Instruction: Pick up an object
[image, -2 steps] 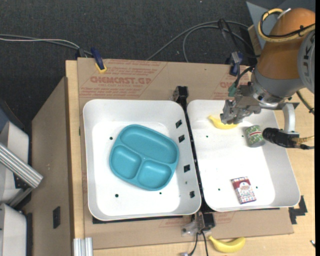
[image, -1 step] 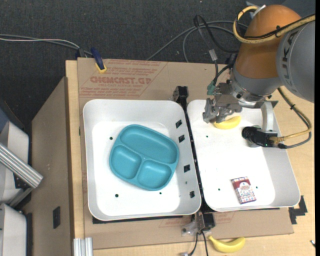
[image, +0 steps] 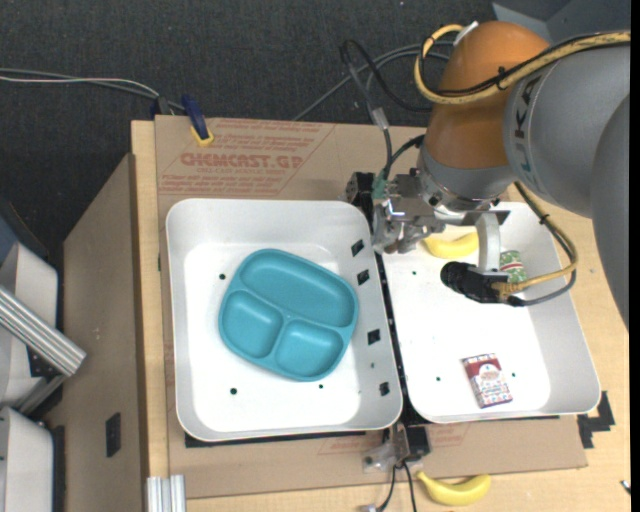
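Note:
My gripper (image: 398, 228) hangs low over the back left corner of the right bin (image: 560, 400), close to the wall between the two bins. A yellow banana-shaped thing (image: 450, 243) lies just right of it, partly hidden under the wrist. Beside the arm's bracket lies a small green and white packet (image: 513, 266). A small red card box (image: 487, 380) lies flat near the right bin's front. In the left bin (image: 185, 300), a teal divided plate (image: 288, 313) rests in the middle. I see nothing held in the gripper.
The arm's grey and orange body covers the back of the right bin. A second yellow banana (image: 456, 488) lies on the bench in front of the bins. A blue and yellow clamp (image: 197, 118) sits at the cardboard's back left.

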